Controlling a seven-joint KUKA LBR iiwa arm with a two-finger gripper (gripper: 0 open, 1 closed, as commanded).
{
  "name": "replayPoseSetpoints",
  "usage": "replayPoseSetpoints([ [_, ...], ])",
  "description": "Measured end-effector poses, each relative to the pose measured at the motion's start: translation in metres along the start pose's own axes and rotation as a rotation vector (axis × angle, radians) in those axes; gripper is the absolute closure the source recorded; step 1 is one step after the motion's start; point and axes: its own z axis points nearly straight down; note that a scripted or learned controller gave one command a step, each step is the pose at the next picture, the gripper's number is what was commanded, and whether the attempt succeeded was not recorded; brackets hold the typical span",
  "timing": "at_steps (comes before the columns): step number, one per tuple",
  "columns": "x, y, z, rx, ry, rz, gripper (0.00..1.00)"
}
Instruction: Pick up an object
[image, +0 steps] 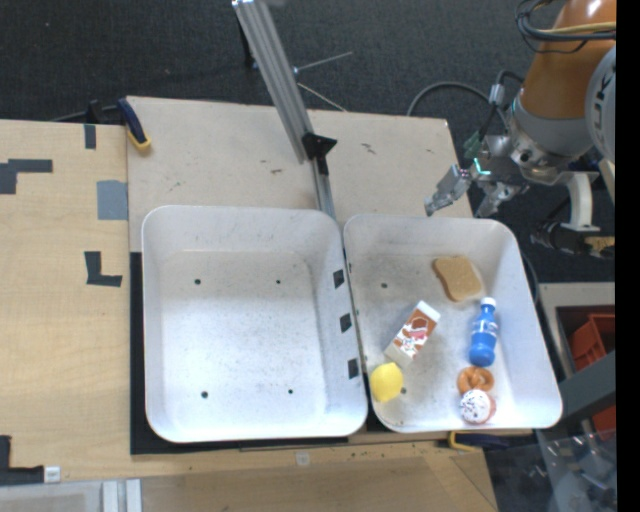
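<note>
My gripper (466, 198) hangs above the far rim of the right bin (520, 262), its fingers spread open with nothing between them. Inside that bin lie a tan slice of bread (458, 277), a small red-and-white carton (413, 333), a blue bottle with a white cap (483, 334), a yellow lemon (387, 382), a brown doughnut (475, 379) and a white-and-pink frosted doughnut (476, 406). The bread is the nearest to the gripper, a little below it in the view. All the objects rest on the bin floor.
The left bin (240, 320) sits beside the right one, sharing a middle wall. A slanted aluminium post (285, 90) rises from behind the bins' junction. A blue-and-yellow clamp (133, 125) lies at the far left. A red crate (600, 335) stands off the bench at right.
</note>
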Motion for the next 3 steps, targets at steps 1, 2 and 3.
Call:
replayPoseSetpoints([
  [1, 0.000, 0.001, -0.003, -0.005, -0.001, -0.001, 0.00],
  [2, -0.002, 0.005, 0.042, -0.001, -0.002, 0.000, 0.00],
  [3, -0.005, 0.005, 0.107, 0.002, -0.001, 0.000, 0.00],
])
